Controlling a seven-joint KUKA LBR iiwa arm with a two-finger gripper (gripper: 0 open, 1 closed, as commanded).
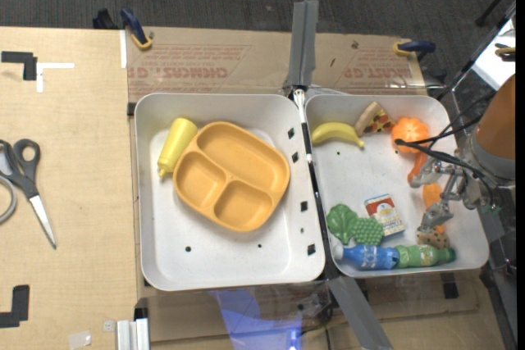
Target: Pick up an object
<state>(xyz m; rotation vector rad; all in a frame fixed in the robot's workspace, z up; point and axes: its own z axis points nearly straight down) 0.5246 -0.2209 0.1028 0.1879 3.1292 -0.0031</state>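
Two white bins (148,201), one yellow tray (231,175), one banana (336,133), one orange (410,131), claw (435,219) grip unclear

Arm (500,131): rounded orange band at the frame's right edge, grey body just below it. Wrist (480,176) grey, metallic, with small blocky fittings. Thin black cables (426,142) loop out from the wrist and run back along it. Gripper (437,209): slim grey metal fingers (432,217), silvery links, dull sheen. Markings and screws too small to make out.
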